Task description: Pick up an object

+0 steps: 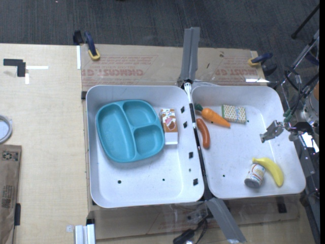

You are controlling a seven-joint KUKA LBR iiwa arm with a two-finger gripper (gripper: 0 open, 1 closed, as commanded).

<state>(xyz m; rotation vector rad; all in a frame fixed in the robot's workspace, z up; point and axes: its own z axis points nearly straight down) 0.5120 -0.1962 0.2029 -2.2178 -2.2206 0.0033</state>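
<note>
A pale wooden table [40, 136] carries 2 shallow white plastic bins side by side, set on a sheet of brown printed cardboard [137, 65] clipped down with blue-and-yellow clamps [91, 46]. Beyond the table lies a dark grey carpeted floor [152, 9]. A roll of clear tape [3, 130] sits at the table's left edge, with a brown paper bag [9, 187] below it.

The left bin [142, 187] holds a teal 3-compartment plastic plate [129, 130] and, just beside its right rim, a small white-and-red printed carton [169, 125].

The right bin [233, 151] holds an orange toy carrot [214, 117], a reddish-brown toy sausage [204, 133] near the divider, a green-and-cream snack packet [233, 113], a yellow toy banana [271, 170] and a small printed tin can [255, 175] touching the banana's left side.

The grey metal tool [271, 131] sits over the right bin's right side — above the banana, apart from every object. Whether it is wide or narrow I cannot tell; nothing shows between its parts.
</note>
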